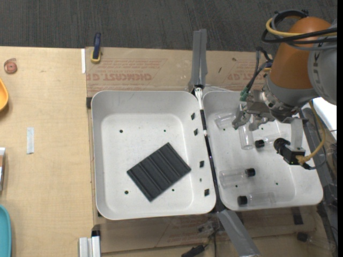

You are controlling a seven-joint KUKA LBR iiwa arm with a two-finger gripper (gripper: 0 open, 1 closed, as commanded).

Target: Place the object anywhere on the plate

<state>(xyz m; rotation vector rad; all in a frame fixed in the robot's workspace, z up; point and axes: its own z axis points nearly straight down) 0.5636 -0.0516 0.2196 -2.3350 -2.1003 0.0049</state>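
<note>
Dark ribbed plate (159,171) sits bare in the left bin (107,111), clear object (246,137) right of it in the right bin (300,189) beneath the end effector (247,123), grip state unreadable, so placing not yet done.

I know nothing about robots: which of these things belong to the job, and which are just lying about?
Part of the job:
- dark ribbed plate, lying in the left bin
- clear pieces in the right bin
- gripper, above the right bin

Just lying about:
- blue clamp
- cardboard sheet
- small grey strip
- orange thing at the left edge
</note>
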